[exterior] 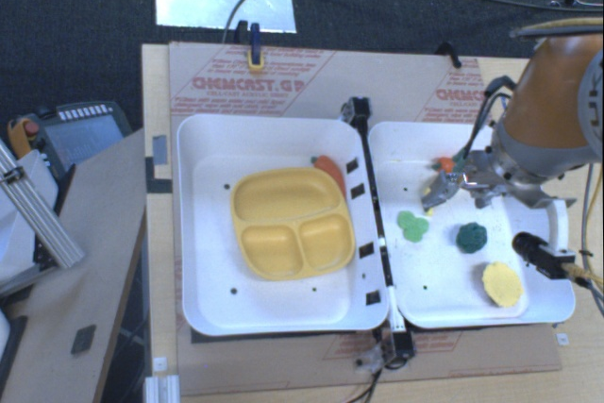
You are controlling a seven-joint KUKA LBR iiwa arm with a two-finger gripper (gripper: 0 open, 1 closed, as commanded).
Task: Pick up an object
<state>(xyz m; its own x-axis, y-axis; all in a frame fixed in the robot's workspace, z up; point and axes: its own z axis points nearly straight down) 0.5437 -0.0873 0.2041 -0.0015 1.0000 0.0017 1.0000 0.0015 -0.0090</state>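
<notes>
Two shallow white bins side by side on the bench (283,71). In the left bin (203,231): a yellow divided tray (288,222), with an orange carrot-like piece (329,171) touching its far right corner. In the right bin (444,297): a light green piece (411,225) near the divider, a dark green round piece (471,237) to its right, a yellow round piece (501,284) nearer and further right, close to the near right corner. Grey arm (557,99) with orange band reaching in from the right, over the far part of the right bin. Tool (444,187) hanging just beyond the light green piece, apart from it. Small orange spot beside the tool tip; cannot tell what. Cannot tell the tool's spread, nor anything held in it.
</notes>
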